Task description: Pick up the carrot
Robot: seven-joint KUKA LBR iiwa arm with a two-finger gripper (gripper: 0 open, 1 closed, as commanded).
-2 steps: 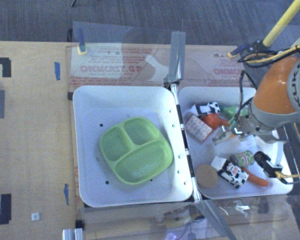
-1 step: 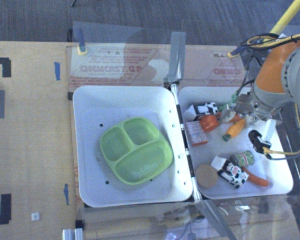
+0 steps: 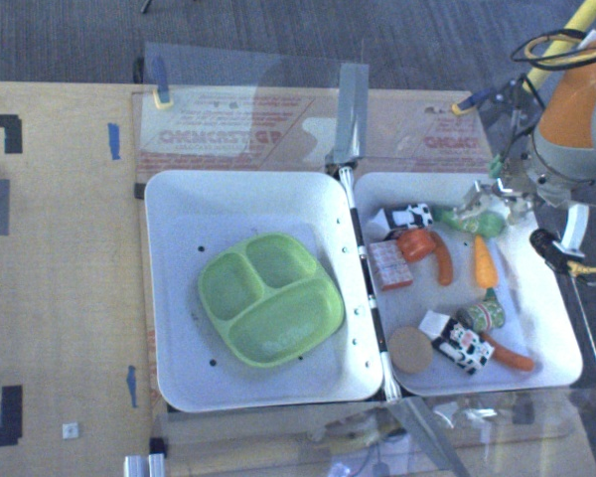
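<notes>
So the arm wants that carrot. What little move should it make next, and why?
Probably a short shift toward the near side of the right bin, until the gripper is above the carrot. The gripper now sits at the bin's far edge, by a green toy, and the carrot lies just beyond it, untouched, with some bare floor around it.

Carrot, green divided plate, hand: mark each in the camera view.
carrot (image 3: 485, 263): camera view, middle of its orange body, right bin.
green divided plate (image 3: 270, 299): camera view, ridge between its compartments, left bin.
hand (image 3: 497, 195): camera view, metal tip at the right bin's far edge.
</notes>
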